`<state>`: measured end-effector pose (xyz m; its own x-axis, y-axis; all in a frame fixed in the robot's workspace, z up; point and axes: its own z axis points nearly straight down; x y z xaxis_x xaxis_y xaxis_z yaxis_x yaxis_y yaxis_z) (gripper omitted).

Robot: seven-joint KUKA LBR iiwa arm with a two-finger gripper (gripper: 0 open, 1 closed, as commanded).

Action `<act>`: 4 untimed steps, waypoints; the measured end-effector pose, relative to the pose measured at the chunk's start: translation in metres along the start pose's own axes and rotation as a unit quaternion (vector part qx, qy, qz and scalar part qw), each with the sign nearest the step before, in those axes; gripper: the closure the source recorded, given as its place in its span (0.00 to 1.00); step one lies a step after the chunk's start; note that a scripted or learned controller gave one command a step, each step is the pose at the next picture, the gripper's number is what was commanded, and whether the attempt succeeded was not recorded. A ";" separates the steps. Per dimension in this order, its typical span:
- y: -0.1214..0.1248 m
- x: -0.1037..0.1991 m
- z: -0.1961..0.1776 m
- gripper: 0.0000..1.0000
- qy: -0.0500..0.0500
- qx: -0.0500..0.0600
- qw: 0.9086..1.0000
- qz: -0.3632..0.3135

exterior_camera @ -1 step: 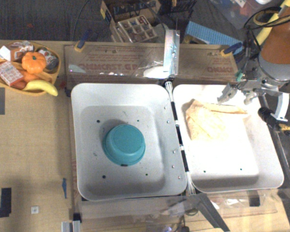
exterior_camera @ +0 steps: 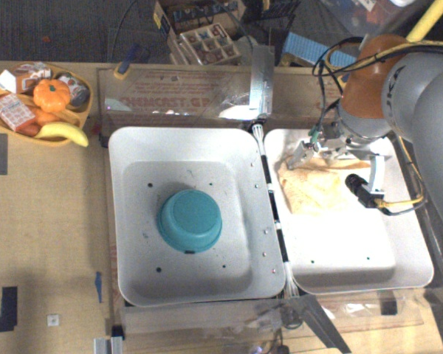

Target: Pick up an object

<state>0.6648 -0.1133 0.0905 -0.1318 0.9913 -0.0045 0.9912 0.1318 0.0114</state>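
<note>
Nearest the camera, a teal bowl sits upside down in the middle of the left bin, well apart from the arm. Farther back, in the right bin, a flat tan cloth lies against the far-left part, its long axis running roughly left to right; the hand hangs directly over the cloth's far edge, so the cloth is the nearer thing to take and lies just below and slightly toward the camera from it, though whether the hand is open or has hold of anything cannot be made out. Beyond the bins on the worktop, a clear sheet carries reddish lettering too blurred to read.
</note>
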 end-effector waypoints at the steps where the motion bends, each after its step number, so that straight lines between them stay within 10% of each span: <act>1: -0.011 -0.003 0.000 0.00 0.001 0.001 1.000 0.000; 3: -0.037 0.020 -0.001 0.00 0.001 0.000 1.000 -0.020; 4: -0.051 -0.062 -0.043 0.00 0.001 0.004 1.000 0.014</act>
<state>0.6218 -0.1818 0.1332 -0.1037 0.9946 -0.0028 0.9946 0.1037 0.0037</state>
